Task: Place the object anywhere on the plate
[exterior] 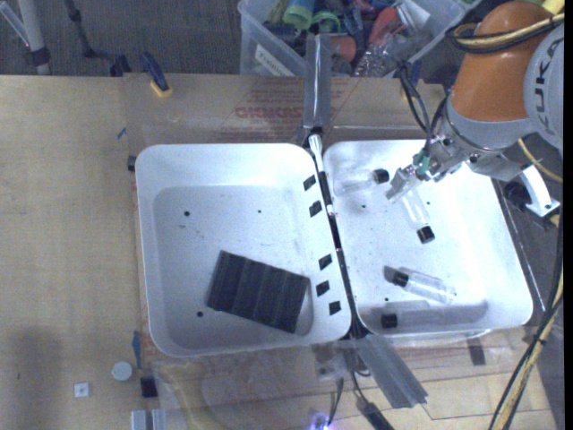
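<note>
A dark ribbed rectangular plate [258, 291] lies tilted in the front part of the left bin [170, 173]. Several clear tubes with black caps lie in the right bin [501, 267]: one near the front [421, 282], one along the front wall [430, 312], one in the middle [417, 217] and one near the back left [356, 183]. My gripper [403, 183] hangs over the back of the right bin, just above the middle tube and to the right of the back-left tube's black cap [380, 176]. I see nothing clearly held in it.
A divider with black clips [324, 240] separates the two bins. Behind them stands a clear crate of colourful items [349, 7]. Cables [421, 88] hang near the arm's orange band [501, 61]. Small parts [121, 371] lie on the bench at front left.
</note>
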